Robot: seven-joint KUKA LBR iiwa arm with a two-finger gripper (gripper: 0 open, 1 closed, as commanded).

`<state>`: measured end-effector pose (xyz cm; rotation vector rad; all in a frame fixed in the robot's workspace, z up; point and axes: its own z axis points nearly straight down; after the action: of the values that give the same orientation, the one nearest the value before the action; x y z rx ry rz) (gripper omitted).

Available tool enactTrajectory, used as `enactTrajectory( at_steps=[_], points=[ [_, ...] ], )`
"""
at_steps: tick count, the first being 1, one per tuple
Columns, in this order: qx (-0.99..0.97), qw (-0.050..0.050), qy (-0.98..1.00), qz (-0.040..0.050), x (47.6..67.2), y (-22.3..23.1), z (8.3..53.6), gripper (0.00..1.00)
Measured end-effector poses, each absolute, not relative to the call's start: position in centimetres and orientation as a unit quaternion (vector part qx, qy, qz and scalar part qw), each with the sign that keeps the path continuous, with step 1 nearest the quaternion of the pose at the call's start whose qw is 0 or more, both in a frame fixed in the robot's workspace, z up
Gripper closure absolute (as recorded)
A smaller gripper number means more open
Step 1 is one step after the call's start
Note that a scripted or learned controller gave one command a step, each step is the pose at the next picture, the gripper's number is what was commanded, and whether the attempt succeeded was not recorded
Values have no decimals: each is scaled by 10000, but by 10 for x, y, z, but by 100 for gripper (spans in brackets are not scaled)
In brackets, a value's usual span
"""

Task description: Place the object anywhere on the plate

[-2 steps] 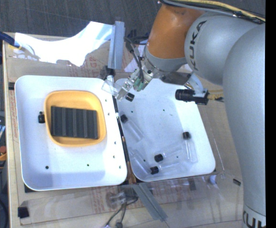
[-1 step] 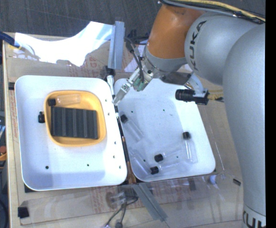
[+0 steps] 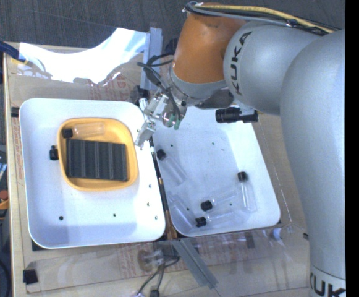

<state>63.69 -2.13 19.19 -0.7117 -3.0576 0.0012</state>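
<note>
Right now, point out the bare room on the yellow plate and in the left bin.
On the yellow plate, the dark ribbed block covers most of the middle; bare patches are the strip along its top edge and the narrow rim below. In the left bin, the wide white floor below the plate is open. It is crowded at the bins' shared wall, where the gripper hangs.

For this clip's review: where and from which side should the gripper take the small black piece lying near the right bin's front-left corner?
Probably from straight above, fingers closing across the short sides of the small black piece. It lies flat and low on the right bin floor, close to the front wall, so a sideways approach looks blocked. The gripper is above the bins' divide.
</note>
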Motion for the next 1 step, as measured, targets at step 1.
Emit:
enactTrajectory(
  at_steps=[1],
  points=[
    [-1213,-19,-9926,-3,650,20,193,0]
  ],
)
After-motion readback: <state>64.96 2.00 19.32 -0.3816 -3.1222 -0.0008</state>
